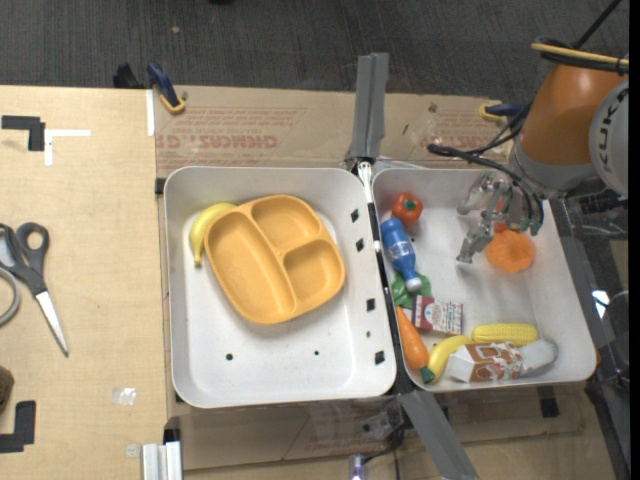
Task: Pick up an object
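Observation:
My gripper [472,230] hangs over the back of the right bin [570,298], open, with nothing between its fingers. An orange fruit [511,252] lies just to its right, touching or nearly touching the nearer finger [470,249]. Further left in that bin are a red tomato [405,208] and a blue bottle [398,249]. Toward the front lie a carrot [411,339], a small red-and-white box [438,315], a corn cob [503,334], a banana [445,351] and a white carton [495,361].
The left bin [200,358] holds a yellow divided plate [272,258] with a banana [206,227] tucked behind its left edge. Scissors [35,278] lie on the wooden bench at the far left. A grey divider bar [370,108] runs between the bins.

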